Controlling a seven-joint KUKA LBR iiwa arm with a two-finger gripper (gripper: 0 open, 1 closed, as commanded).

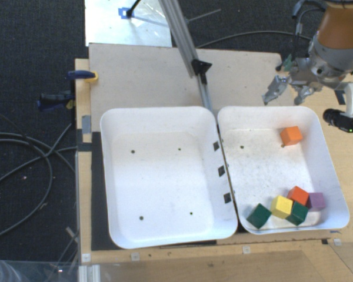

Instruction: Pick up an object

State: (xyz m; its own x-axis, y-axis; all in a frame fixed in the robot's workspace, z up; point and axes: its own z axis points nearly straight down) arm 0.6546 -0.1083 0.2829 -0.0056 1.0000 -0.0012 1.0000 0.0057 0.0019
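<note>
Approach stage; nothing grasped.
The hand (287,91) is seen spread open, empty, above the right bin's (326,143) far rim. The orange cube (291,136) lies just inside; descent is required.

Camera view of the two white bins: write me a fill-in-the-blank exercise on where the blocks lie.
1. Every block lies in the ____ shallow white plastic bin.
2. The lone orange cube lies apart from the cluster, nearer the two-finger gripper, which hangs over the ____ past that bin's far rim.
3. In the cluster, the yellow cube lies between two ____ cubes.

Missing words: right; bench; green
</note>
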